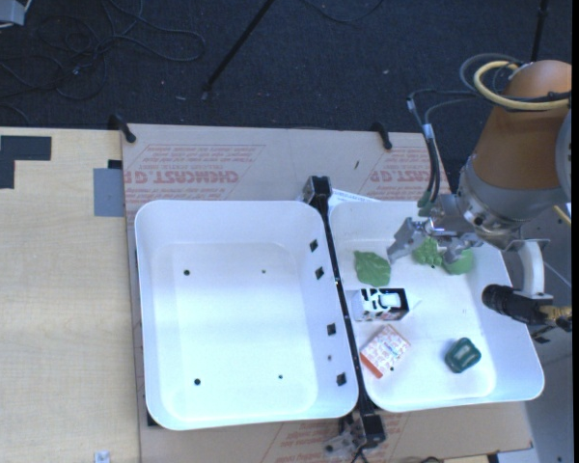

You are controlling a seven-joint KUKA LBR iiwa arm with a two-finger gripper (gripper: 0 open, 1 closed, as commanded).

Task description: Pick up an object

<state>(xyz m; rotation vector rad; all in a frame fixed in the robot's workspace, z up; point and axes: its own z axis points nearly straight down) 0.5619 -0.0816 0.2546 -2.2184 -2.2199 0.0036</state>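
Two shallow white bins sit side by side on a worktop, seen from above at a slant. The left bin (pixel 232 316) holds nothing but small dark dots on its floor. All the objects lie in the right bin (pixel 502 379).

Nearest the viewer are a small orange and white packet (pixel 384 350) and, to its right, a dark green block (pixel 462 354). A little farther back is a black and white carton (pixel 383 303); its bold markings are too small to read. Beyond that lies a flat green leaf shape (pixel 372 265).

Farther still, the gripper (pixel 427 244) is low in the bin at a second, lumpy green object (pixel 442 256), with the grey arm rising to the right. The jaws appear to close around this green piece, though the view is not sharp enough to be sure.

This looks like the grasp step. Next would be a straight lift to test the hold.

Behind the bins, a cardboard sheet (pixel 203 167) carries red mirrored print, not clearly legible.
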